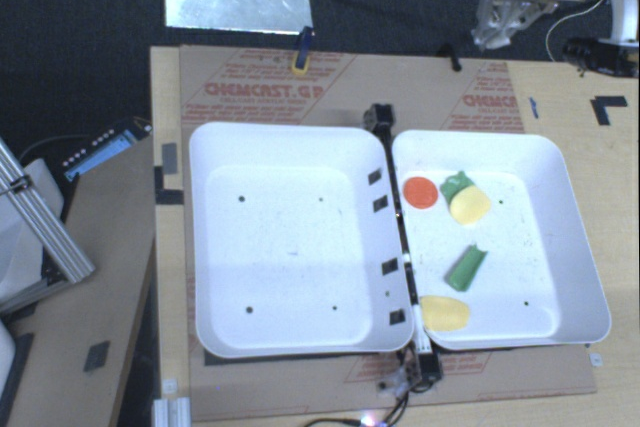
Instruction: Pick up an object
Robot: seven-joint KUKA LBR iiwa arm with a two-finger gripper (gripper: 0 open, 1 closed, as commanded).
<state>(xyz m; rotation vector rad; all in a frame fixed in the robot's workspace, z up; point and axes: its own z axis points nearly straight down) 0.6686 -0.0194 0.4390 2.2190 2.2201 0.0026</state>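
Left bin (pixel 290 250) sits on the counter (pixel 250 80), hinged against the right bin (pixel 570 255). In the right bin, a red disc (pixel 420 192) is seen at 10 o'clock, touching a small green piece (pixel 457 183) beside it, with a yellow lump (pixel 470 205) just below. A green block (pixel 465 268) lies near centre, tilted. A second yellow piece (pixel 444 313) is at 7 o'clock. Gripper (pixel 497 27) is raised off the bins at 12 o'clock; finger opening cannot be told, and nothing is seen held.

One fixed camera looks down at a slant on both white bins (pixel 300 140) from above the bench (pixel 250 80).
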